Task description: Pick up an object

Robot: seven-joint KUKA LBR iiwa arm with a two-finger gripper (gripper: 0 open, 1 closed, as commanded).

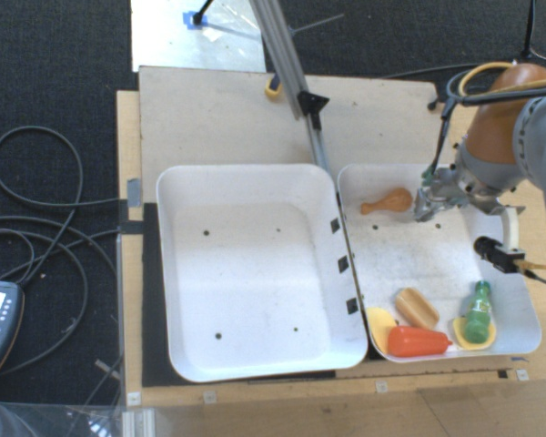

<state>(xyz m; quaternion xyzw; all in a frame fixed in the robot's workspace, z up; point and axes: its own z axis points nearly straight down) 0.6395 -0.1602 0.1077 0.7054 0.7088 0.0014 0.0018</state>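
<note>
Down at the near edge of my right bin (528, 335) sits a little pile of toy food: a red-orange carrot (417, 340) lies flat along the front wall, with a yellow piece (379, 320) touching its left end. Just behind the carrot is a brown bread roll (417, 307), lying at a slant. To the right of those, a green bottle (477, 309) rests on a yellow round thing (474, 335) in the corner. Farther back in the same bin, near the far wall, lies a brown chicken leg (388, 202), with its fat end pointing toward my gripper (428, 206). My gripper hangs low just beside that fat end, close enough that they may be touching, but I cannot tell if my gripper is open or closed, and I see nothing held in it. My grey arm (528, 144) with its orange band (502, 107) reaches in from the right. My left bin (246, 271) is white with a few small dark dots on its floor. Both bins sit side by side on the bench (209, 107)
</note>
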